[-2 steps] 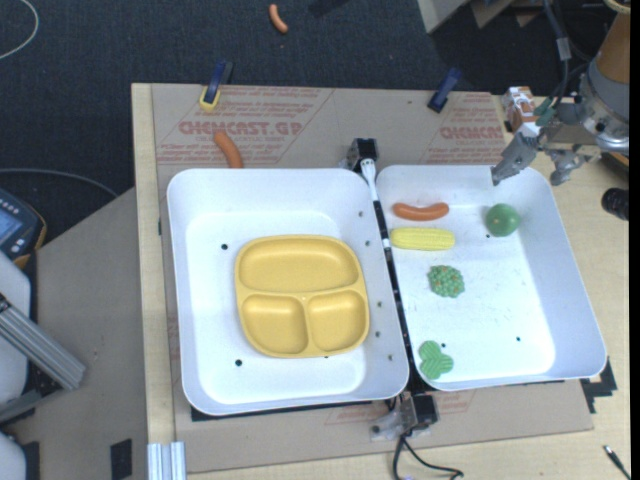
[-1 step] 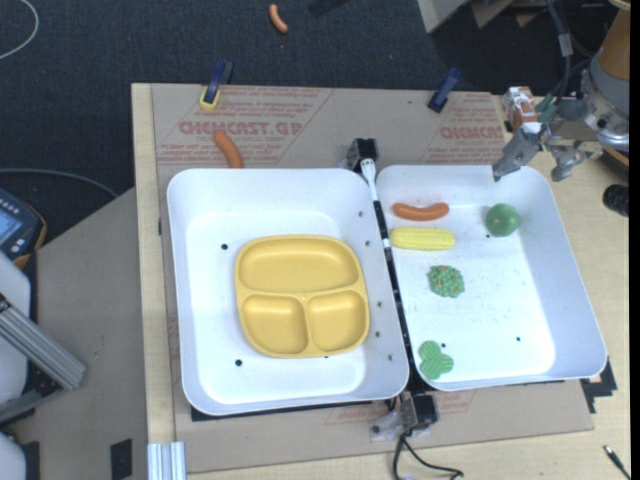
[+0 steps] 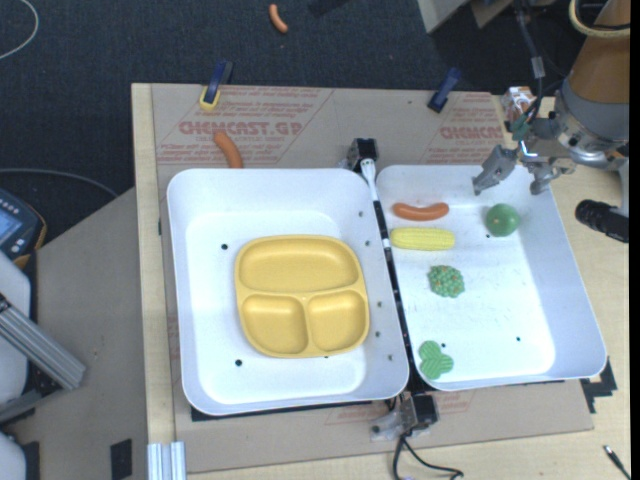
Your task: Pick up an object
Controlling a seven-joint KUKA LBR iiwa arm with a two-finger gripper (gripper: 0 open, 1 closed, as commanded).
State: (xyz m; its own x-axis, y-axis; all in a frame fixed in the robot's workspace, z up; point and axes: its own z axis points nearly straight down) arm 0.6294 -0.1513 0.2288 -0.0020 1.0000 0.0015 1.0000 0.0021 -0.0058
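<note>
While the arm reaches in from the right, the scene reads as follows.

Bins: two; the left bin [image 3: 190,298] and the right bin [image 3: 560,298] sit side by side, walls touching.
Left bin contents: one yellow divided plate [image 3: 300,293], well to the left of the gripper and nearer the camera.
Right bin contents: four items; one green ball [image 3: 502,220], one sausage [image 3: 420,210], one corn cob [image 3: 422,238], one broccoli floret [image 3: 446,281]. One further green piece [image 3: 434,360] lies on the near rim.
Outside the bins: two orange sausages, one on the cardboard [image 3: 229,149] and one on the dark floor [image 3: 278,17].
Open room: bare white floor spreads across the right bin's near right half.
Gripper [image 3: 520,171]: fingers spread apart, nothing between them, hovering at the right bin's far edge.
Task object: the green ball lies just below the gripper, apart from both fingers; the sausage and corn cob lie to its left.
</note>
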